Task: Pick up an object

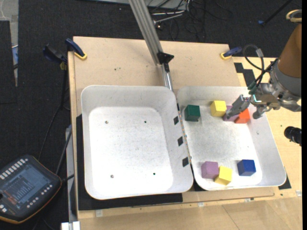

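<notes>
6 small blocks sit in the right bin (268, 143), scattered apart, probably so each can be taken alone: a green cube (192, 112), a yellow cube (218, 108), an orange block (243, 116), a purple cube (209, 169), a second yellow block (224, 175) touching it, and a blue cube (246, 167). They look matte and hard-edged. The tool (244, 105) hovers over the orange block, fingers spread apart, gripping nothing. The left bin (91, 128) is smooth white plastic, speckled.

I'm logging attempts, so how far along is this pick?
Nothing looks lifted: all the blocks lie in the right bin. The gripper is down at the orange block, near the yellow one. Grasping and lifting remain.
</notes>
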